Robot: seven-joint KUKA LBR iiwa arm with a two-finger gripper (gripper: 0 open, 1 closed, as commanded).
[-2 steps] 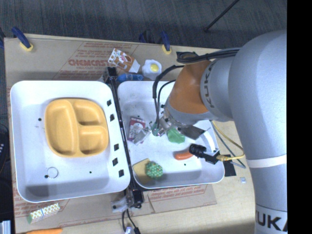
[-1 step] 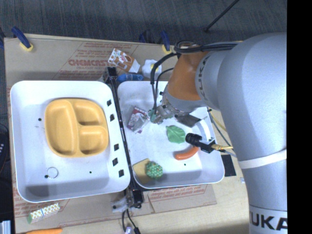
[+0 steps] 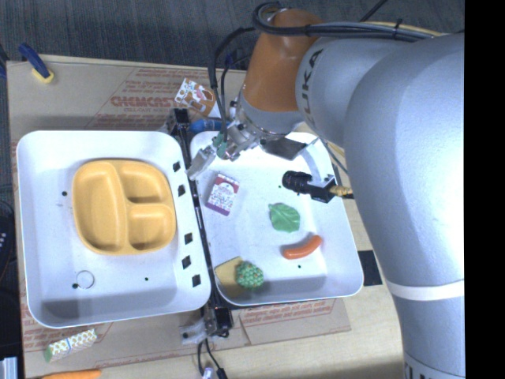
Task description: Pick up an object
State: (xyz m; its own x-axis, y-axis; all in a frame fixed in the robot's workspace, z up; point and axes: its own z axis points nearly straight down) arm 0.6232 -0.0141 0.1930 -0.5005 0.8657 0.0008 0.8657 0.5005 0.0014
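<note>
Packet: we see a small red and white packet lying flat on the floor of the right bin. It is just beside the gripper, on the side toward the view's bottom, and apart from it.
Gripper: we find the gripper over the far left corner of the right bin, close to the wall between the two bins, its tip slanted toward the left bin.
Grip: we cannot tell how far it is open, and we see nothing held in it.
Leaf: a green leaf lies past the packet from the gripper, toward the view's right.
Sausage: an orange-red sausage lies near the leaf, farther again from the gripper.
Ball: a bumpy green ball sits at the near wall, well apart from the gripper, touching a yellow piece.
Tray: a yellow divided tray rests in the left bin, across the wall from the gripper.
</note>
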